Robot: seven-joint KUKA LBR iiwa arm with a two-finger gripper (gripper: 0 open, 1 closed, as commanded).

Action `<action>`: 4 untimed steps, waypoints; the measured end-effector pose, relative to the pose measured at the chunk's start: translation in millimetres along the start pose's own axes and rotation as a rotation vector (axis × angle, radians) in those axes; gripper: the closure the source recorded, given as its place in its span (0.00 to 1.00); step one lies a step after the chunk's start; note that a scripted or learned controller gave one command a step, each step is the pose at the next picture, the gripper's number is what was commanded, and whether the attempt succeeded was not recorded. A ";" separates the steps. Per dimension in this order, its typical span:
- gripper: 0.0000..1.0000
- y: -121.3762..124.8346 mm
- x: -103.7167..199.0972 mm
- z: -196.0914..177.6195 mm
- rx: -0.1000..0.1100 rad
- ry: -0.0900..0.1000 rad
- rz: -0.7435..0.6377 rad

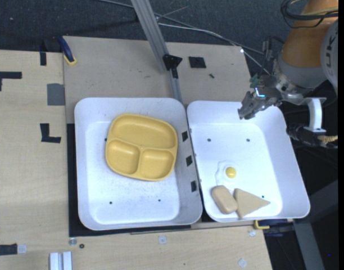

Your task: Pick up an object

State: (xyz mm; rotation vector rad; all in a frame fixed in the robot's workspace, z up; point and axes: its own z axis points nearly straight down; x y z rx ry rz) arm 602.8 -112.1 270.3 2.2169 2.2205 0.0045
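The gripper (pixel 248 110) hangs over the far right corner of the right bin (pixel 273 151), reaching in from the right on the grey arm (pixel 307 44) with its orange band. Its dark fingers point down and toward the left, just above the bin's white floor near the back wall. Nothing is seen between them, and whether they are spread or closed cannot be told from this slant.

The things that could be picked up lie well apart from the gripper, at the near end of the same bin. A toy fried egg (pixel 228 173), white with a yellow yolk, sits near the middle of the bin floor. Just in front of it lie a tan bread roll (pixel 223 199) and a tan wedge-shaped slice (pixel 250 201), side by side and touching or nearly so, the roll on the left and the wedge on the right close to the bin's near rim.

The left bin (pixel 93 162) holds a yellow divided plate (pixel 141 147) with three compartments, lying flat in the bin's far half and turned slightly askew. The two bins rest side by side on a tan bench (pixel 116 66), with a grey metal bar (pixel 152 27) slanting down from the top toward the gap between them
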 end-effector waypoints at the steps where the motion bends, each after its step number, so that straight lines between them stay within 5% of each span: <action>1: 1.00 -9.0 52.8 -0.1 0.006 0.002 -0.004; 4: 1.00 -5.8 205.4 14.1 0.007 0.001 -0.005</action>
